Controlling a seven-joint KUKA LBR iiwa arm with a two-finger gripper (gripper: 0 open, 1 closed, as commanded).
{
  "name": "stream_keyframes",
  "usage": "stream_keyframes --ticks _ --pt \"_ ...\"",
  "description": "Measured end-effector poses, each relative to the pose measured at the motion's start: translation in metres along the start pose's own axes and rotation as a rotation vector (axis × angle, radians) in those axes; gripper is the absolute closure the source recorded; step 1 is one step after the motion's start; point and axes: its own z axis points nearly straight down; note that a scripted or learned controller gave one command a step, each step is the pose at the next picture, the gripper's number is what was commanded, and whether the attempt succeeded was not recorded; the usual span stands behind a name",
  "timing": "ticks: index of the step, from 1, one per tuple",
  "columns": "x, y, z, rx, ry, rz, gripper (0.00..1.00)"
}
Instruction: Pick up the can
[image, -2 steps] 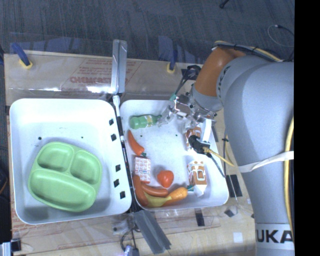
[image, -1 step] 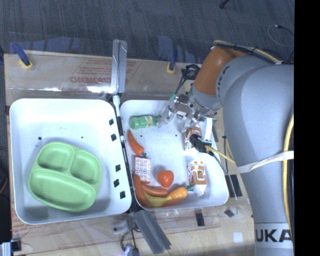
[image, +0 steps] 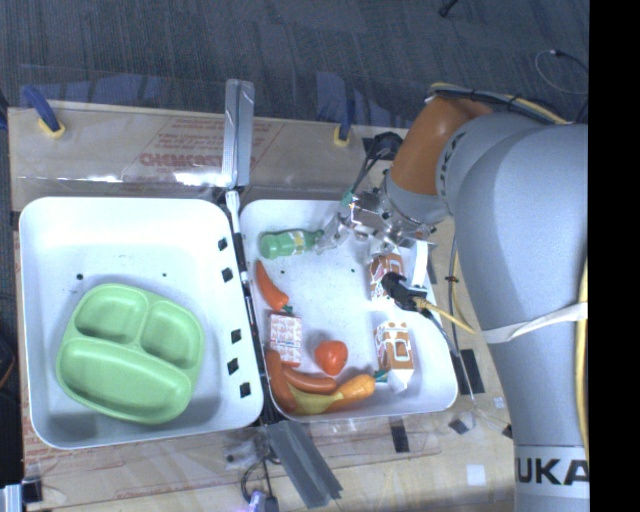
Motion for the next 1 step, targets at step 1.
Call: stream_keyframes --ticks 1 --pt "-0.0003 0.0017 0.0007 -0.002 -0.002 -0.044 0.0"
